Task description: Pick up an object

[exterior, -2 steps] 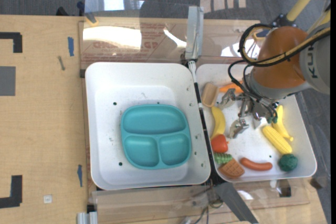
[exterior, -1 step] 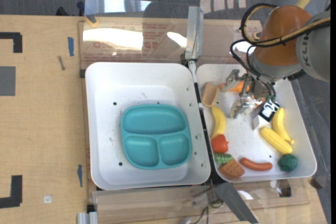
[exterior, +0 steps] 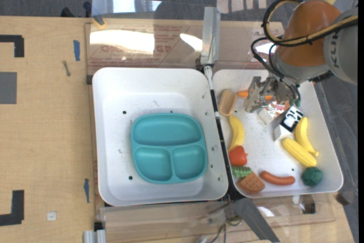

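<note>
So we've got the pincer (exterior: 263,95) down in the right bin (exterior: 333,176), near its back edge, hovering by a small orange carrot-like piece (exterior: 243,94). We can't tell how it's set. Just left sits a tan bread piece (exterior: 227,102), with a banana (exterior: 237,131) and red pepper (exterior: 237,155) below it. Corn (exterior: 299,152), broccoli (exterior: 311,176) and a sausage (exterior: 277,178) lie nearer the front. The left bin (exterior: 108,88) holds a teal tray (exterior: 168,147)
</note>
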